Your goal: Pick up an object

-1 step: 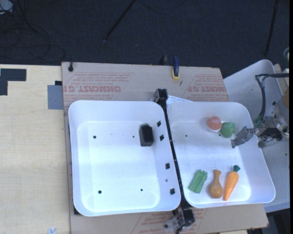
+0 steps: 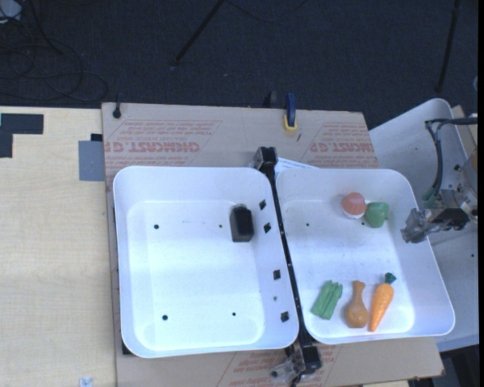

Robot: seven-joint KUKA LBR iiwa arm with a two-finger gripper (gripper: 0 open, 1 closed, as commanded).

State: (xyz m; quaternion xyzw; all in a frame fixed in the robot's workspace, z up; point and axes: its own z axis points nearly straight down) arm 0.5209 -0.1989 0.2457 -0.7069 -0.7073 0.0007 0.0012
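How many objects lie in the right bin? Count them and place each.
5. In the right bin: pink ball and green ball touching near the far side; green bundle, tan gourd and carrot in a row near the front.

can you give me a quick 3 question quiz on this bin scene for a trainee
1. True or false: the black block lies in the left bin.
2. Which item lies nearest the right bin's right wall? A) green bundle B) orange carrot C) tan gourd-shaped piece
3. Fill in: the pink round piece sits right beside a ____ round piece.

The gripper sits at the right bin's right rim, with nothing seen between its fingers.

Key: 1 true; 2 B; 3 green.
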